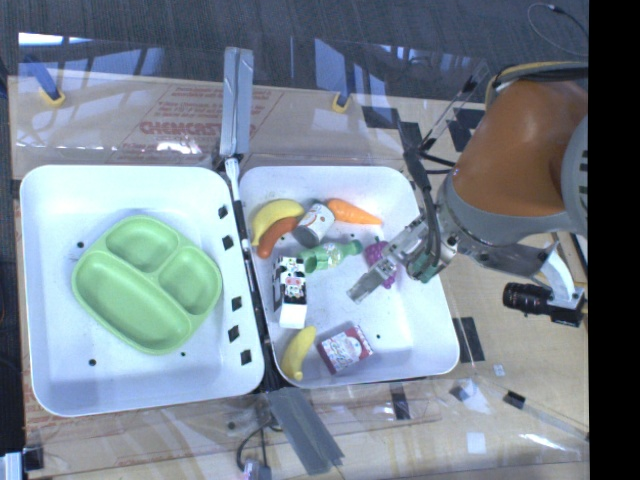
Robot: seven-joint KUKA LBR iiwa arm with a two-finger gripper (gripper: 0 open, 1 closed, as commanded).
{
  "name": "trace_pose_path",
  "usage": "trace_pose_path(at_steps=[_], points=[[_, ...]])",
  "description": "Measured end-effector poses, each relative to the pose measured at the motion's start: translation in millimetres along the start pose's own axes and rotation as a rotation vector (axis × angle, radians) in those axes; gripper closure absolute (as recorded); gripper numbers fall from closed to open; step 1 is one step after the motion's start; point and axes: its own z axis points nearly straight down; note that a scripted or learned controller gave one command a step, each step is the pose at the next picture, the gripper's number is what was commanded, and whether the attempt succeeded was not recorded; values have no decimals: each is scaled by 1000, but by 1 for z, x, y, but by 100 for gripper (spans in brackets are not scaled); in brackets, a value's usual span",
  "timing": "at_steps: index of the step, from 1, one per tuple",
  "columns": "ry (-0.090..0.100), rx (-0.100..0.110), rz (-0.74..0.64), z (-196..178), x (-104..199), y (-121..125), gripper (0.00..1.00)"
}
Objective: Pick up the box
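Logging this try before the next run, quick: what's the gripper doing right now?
Gripper: over the right bin, near a purple item, well apart from the box; open or closed cannot be told.

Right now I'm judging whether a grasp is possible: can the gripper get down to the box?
Probably yes. The box lies apart near the right bin's front wall, nothing on top; the gripper hangs just behind it.

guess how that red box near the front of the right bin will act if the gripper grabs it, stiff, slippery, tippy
The red box lies flat on the right bin floor, so it probably won't roll or tip. Its squared shape suggests a fairly stiff carton, likely light. Its face looks a little glossy, so the gripper might slip on it.
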Motion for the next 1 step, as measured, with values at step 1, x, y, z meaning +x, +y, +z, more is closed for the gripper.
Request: trace_pose_path(at_steps=[1], points=[[3,2,-130,134,6,3,0]])
